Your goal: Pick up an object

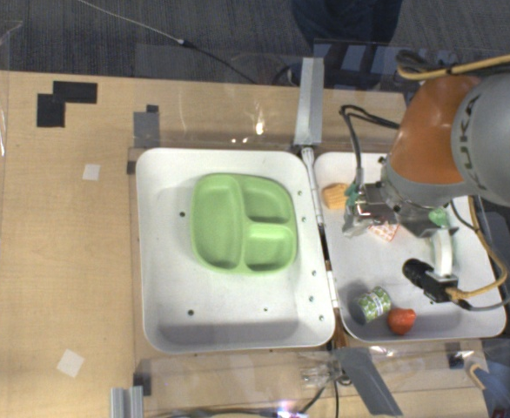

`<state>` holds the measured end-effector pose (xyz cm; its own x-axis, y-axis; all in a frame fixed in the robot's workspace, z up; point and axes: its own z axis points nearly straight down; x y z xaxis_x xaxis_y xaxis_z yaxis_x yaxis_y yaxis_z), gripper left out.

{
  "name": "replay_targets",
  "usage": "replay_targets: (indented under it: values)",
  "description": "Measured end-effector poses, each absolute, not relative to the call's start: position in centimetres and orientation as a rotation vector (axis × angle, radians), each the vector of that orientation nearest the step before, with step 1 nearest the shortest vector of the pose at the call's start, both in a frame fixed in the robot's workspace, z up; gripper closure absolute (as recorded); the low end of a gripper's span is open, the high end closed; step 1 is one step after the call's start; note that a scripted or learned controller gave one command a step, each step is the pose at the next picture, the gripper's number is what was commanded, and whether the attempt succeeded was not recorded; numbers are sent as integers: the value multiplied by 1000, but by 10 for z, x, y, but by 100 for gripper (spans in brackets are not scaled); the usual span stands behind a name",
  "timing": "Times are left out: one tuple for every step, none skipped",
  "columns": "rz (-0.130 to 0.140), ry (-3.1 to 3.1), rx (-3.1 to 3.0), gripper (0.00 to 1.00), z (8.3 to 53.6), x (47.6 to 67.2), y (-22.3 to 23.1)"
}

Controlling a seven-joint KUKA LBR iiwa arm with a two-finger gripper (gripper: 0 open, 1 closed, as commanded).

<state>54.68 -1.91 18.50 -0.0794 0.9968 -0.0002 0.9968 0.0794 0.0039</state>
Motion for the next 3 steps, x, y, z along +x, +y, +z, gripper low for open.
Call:
replay_targets:
  values:
    - [4, 1430, 2798, 100, 185, 526, 60]
    - [0, 722, 3058, 100, 184, 522, 97]
    - [0, 426, 3116, 100, 189, 487, 135]
